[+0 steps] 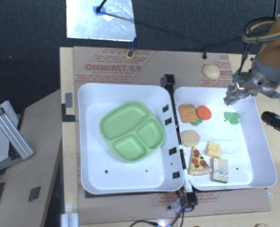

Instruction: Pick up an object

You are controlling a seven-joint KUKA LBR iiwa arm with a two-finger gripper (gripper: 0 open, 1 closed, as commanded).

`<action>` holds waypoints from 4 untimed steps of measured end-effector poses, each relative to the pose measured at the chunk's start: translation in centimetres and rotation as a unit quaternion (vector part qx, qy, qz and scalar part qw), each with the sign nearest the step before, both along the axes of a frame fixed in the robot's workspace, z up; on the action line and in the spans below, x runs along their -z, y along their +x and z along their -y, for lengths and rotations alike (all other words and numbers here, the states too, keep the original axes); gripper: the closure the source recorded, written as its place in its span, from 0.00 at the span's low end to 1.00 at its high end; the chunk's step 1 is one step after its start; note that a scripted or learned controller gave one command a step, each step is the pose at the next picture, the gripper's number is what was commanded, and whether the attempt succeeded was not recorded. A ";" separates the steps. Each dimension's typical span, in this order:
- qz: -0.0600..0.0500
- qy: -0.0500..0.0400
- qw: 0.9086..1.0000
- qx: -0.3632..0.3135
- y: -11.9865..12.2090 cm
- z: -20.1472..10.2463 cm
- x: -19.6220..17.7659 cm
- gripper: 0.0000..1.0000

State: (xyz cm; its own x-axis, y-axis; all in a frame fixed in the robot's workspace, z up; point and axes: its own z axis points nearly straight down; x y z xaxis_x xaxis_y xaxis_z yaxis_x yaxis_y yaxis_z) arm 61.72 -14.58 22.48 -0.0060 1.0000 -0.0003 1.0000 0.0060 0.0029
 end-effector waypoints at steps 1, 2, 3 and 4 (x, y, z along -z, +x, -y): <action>-0.001 0.001 1.000 -0.001 -2.5 -4.1 -0.9 1.00; -0.002 0.000 1.000 0.000 -5.5 -7.7 0.9 1.00; 0.000 0.000 1.000 0.002 -5.6 -6.7 0.0 1.00; 0.000 0.000 1.000 0.000 -4.5 -8.4 -0.4 1.00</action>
